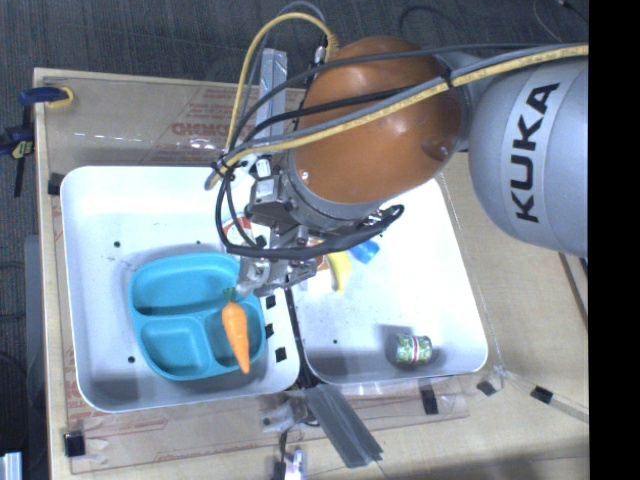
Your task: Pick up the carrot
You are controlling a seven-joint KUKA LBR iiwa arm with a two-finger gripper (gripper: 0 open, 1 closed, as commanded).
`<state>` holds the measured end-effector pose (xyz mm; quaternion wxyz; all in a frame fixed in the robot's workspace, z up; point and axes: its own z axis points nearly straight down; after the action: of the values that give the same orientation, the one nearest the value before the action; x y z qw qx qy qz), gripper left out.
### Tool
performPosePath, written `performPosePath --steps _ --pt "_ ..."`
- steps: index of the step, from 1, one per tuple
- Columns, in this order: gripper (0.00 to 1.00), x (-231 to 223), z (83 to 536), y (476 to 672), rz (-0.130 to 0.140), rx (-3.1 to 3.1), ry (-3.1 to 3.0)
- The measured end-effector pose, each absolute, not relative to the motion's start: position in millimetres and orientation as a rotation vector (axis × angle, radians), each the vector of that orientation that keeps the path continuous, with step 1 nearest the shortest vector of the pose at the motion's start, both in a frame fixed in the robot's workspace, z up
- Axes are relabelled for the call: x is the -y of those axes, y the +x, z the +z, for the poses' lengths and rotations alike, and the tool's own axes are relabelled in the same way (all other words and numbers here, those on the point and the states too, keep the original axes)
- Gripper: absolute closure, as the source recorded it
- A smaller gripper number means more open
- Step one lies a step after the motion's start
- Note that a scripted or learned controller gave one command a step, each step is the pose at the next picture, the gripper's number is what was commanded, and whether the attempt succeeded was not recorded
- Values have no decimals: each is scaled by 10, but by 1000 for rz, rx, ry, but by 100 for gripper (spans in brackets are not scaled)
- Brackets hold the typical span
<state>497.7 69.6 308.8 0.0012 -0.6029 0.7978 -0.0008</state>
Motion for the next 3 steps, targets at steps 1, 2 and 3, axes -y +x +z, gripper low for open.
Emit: performPosePath --steps 1,2,3 --pt "0 -693 3085 4977 -2 -2506 -1893" --pt "0 -384 2038 4764 2 -2287 -2154" --pt "0 -268 2363 4776 -3 -2410 -2011"
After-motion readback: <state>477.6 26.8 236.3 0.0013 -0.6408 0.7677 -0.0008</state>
